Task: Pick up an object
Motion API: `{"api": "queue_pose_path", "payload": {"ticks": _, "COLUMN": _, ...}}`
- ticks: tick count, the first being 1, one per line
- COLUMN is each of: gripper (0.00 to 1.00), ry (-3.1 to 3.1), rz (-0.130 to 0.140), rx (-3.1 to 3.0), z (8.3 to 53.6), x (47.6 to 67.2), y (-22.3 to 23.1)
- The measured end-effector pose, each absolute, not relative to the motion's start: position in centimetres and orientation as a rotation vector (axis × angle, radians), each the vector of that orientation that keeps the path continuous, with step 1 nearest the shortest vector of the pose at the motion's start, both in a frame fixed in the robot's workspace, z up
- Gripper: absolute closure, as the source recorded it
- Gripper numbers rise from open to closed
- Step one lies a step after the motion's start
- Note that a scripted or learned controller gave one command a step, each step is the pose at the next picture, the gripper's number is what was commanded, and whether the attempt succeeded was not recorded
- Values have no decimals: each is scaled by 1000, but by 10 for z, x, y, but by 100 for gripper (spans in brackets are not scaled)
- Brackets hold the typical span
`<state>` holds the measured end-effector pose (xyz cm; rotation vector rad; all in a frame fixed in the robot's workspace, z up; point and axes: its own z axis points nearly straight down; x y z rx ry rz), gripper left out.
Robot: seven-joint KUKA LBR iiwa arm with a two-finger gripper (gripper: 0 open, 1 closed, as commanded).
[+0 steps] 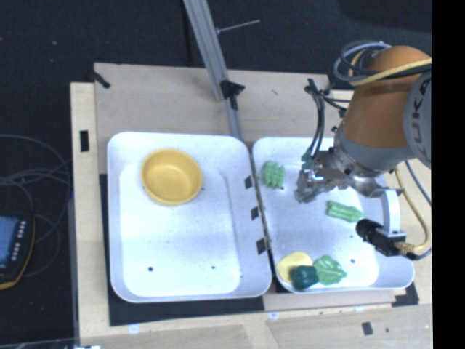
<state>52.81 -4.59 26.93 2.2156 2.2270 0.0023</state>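
The gripper (306, 189) hangs over the middle of the right bin (287, 227), below the grey arm with its orange band. Nothing is visible between its dark fingers. A small green knobbly object (273, 174) lies just left of it near the bin's left wall. A green elongated piece (343, 211) rests to its lower right. At the bin's front sit a yellow rounded object (292, 261), a dark teal block (304, 275) and a light green leaf-shaped piece (330, 269), close together.
A yellow bowl (171, 176) stands in the back of the left bin (182, 267). A slanted metal post (211, 49) rises behind the divide between the bins. A black cylindrical part with a yellow cable (383, 240) sticks out at the right bin's right side.
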Motion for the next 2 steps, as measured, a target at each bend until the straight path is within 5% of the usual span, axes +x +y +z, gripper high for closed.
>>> {"api": "queue_pose_path", "payload": {"ticks": 2, "gripper": 100, "ry": 2226, "rz": 0, "rx": 2218, "z": 251, "x": 544, "y": 52}}
